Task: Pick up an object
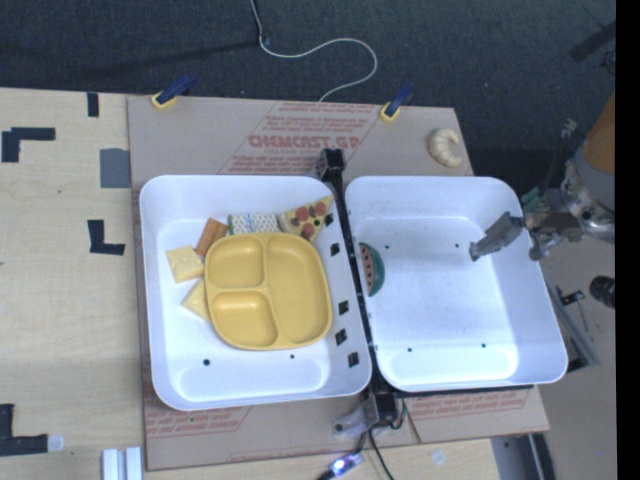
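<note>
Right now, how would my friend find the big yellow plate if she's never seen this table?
Look at the left bin of the two white ones. The yellow plate lies in its middle, on top of smaller flat pieces poking out along its top and left edges. It is the biggest thing there, plain yellow, with three sunken sections.

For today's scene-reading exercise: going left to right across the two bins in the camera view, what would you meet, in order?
Small tan cracker-like pieces → yellow divided plate → divider between the bins → round red and green item → bare floor of the right bin → gripper.
</note>
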You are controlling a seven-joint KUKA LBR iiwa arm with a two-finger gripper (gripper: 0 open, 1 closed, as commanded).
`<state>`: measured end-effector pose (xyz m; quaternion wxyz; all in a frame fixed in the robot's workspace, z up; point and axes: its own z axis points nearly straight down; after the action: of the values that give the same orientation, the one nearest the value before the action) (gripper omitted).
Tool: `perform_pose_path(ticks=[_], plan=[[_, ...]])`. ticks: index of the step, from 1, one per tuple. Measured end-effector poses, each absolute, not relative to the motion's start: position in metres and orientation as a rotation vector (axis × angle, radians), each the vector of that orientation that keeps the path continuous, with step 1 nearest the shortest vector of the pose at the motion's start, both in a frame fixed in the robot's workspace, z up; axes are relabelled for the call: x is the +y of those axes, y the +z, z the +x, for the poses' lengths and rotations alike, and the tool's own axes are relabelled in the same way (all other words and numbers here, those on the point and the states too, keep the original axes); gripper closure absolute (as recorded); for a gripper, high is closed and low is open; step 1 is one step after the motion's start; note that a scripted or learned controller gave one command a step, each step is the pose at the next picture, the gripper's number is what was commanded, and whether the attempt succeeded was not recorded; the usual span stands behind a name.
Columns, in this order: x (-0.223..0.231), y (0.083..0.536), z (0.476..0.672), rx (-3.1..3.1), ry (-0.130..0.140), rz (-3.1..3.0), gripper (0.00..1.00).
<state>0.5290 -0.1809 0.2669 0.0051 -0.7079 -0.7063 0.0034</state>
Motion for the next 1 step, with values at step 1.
perform_pose_path(ticks=[1], plan=[[-0.1808,0.2724,0.5310,-2.222,0.002,-2.220,0.00]])
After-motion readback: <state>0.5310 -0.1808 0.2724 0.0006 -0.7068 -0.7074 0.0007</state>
